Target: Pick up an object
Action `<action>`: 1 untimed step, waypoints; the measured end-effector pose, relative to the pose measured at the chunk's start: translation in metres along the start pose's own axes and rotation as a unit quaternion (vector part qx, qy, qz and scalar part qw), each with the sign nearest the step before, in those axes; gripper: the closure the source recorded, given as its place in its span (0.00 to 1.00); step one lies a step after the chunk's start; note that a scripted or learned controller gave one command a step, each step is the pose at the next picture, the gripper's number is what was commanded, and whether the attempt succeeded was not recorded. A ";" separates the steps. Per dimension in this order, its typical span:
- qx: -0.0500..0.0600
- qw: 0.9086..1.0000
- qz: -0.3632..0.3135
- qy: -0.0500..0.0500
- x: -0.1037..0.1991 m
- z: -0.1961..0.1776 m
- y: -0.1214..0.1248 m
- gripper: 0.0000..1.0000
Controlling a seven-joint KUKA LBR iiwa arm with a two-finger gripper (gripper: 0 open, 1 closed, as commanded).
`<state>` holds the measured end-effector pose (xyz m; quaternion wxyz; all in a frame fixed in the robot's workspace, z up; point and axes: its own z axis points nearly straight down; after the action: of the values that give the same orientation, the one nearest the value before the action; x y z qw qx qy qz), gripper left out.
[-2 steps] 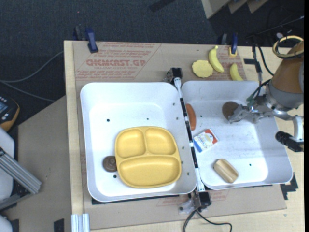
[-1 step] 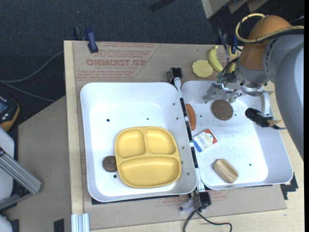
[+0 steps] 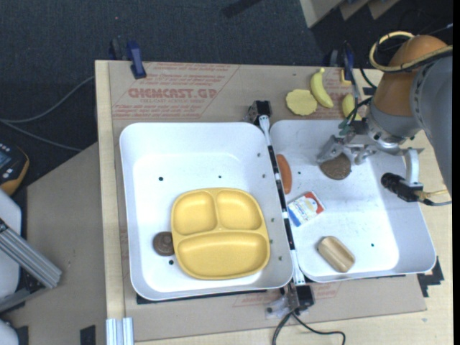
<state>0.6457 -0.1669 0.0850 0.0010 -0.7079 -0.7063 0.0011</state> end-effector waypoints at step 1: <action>-0.003 1.000 -0.002 -0.001 0.001 -0.012 0.003 1.00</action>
<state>0.6482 -0.1656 0.0966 -0.0022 -0.7064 -0.7078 -0.0003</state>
